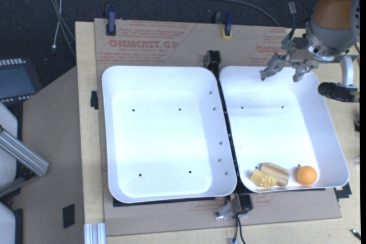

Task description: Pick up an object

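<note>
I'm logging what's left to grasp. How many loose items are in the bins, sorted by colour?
Orange: 1, the orange ball
Yellow: 1, the yellow corn cob
Tan: 1, the tan bread roll
Total: 3, all at the near end of the right bin.

There is one camera. It sits high above the desk [148, 46] and looks down at a slant. It is far enough away to take in both white bins, the left bin [108, 140] and the right bin [329, 128], side by side. The dark floor shows along the top. The arm [337, 3] comes in at the top right corner.
</note>
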`<act>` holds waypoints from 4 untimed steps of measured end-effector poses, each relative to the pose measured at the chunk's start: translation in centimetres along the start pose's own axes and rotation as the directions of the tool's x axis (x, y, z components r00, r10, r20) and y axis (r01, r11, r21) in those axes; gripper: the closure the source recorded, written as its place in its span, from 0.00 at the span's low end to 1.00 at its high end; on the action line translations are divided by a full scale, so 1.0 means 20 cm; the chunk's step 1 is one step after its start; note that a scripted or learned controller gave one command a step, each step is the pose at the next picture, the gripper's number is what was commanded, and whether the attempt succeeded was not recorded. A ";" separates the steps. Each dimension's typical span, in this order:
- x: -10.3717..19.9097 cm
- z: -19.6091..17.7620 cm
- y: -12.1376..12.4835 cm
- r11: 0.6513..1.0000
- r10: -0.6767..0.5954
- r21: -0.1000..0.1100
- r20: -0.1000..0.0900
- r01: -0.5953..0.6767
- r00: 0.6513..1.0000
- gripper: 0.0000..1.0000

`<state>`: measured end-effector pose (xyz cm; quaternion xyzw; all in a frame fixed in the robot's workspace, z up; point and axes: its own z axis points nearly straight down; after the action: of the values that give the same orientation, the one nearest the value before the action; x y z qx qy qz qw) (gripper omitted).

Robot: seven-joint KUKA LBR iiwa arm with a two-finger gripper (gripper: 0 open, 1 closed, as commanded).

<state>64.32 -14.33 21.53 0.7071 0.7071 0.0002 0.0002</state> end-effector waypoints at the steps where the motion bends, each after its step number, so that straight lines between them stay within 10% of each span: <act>1: 0.00 -0.05 0.00 1.000 0.000 -0.002 0.000 0.000 1.000 1.00; 3: 0.01 -0.57 -0.51 1.000 0.002 -0.006 0.001 -0.002 1.000 1.00; 4: 0.13 -0.47 -0.59 1.000 -0.001 0.001 0.000 0.001 1.000 1.00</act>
<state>52.53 -11.67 30.95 0.7066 0.7076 0.0000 -0.0003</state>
